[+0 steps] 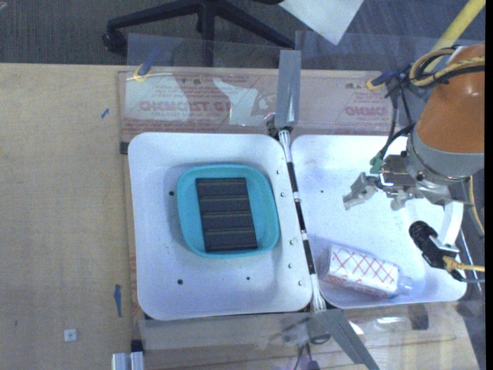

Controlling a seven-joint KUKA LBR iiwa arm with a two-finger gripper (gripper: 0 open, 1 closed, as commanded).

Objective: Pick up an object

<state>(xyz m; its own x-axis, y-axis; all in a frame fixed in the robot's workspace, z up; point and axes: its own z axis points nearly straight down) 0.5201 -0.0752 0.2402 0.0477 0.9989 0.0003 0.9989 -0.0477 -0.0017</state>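
**Gripper over the right bin, nothing yet in hand**

The arm (454, 122) reached in from the right and its gripper (368, 193) hung over the upper middle of the right bin (331, 156). How far the hand was open could not be told from this slanting view — the metal parts at its tip ran together — and nothing showed in its hold. By that reckoning the task stood at the approach: no object had been lifted.

The nearest candidate was the tube with a red crosshatch wrapper (362, 269), lying on its side along the bin's near edge, its clear cap end pointing right. It lay apart from the gripper, nearer the camera. To take it, the hand would likely have to travel toward the near edge, turn so as to close across the tube's narrow width, and descend — the tube looked round and might roll away from a crooked pinch.

In the left bin (154, 284) sat a teal tray (187, 199) carrying a dark ribbed block (226, 214), well apart from the arm. The raised divider (296, 214) between the bins lay in the way of any reach there. A black piece with a yellow cable (431, 245) hung beside the arm over the bin's right edge, close to the tube's cap end, and could crowd a descent there.
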